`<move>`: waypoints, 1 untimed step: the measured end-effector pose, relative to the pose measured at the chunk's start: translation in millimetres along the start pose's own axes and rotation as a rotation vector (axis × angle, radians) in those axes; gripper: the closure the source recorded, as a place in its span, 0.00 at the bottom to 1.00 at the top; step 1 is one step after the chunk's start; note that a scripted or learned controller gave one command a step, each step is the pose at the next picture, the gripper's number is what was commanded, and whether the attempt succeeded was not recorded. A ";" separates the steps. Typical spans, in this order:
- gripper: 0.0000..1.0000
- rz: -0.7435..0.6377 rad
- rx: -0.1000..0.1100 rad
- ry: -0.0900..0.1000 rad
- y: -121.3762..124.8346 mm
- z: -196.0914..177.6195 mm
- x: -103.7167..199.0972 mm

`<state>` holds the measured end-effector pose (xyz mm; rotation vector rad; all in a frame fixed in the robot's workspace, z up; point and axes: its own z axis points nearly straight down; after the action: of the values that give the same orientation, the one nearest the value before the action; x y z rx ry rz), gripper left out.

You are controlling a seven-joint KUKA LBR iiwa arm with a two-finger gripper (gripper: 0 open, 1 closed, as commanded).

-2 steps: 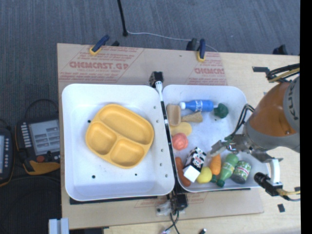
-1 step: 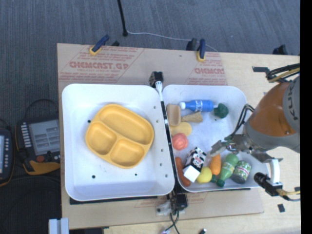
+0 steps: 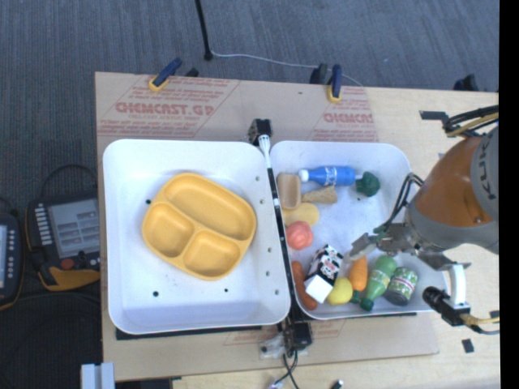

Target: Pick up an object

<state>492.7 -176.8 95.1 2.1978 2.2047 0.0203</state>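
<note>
My gripper hovers at lower right over the orange carrot and green bottle; I cannot tell its state.

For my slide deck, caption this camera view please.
KUKA arm's claw hovers over toy groceries in the right bin; a yellow divided plate sits in the left bin.

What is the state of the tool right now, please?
Tool: cannot be told; it sits low in the right bin, above the carrot and green bottle.
</note>
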 end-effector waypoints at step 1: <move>0.00 -0.001 0.001 0.002 0.2 -0.1 -1.1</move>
<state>492.9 -177.9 95.2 2.1980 2.2077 0.0217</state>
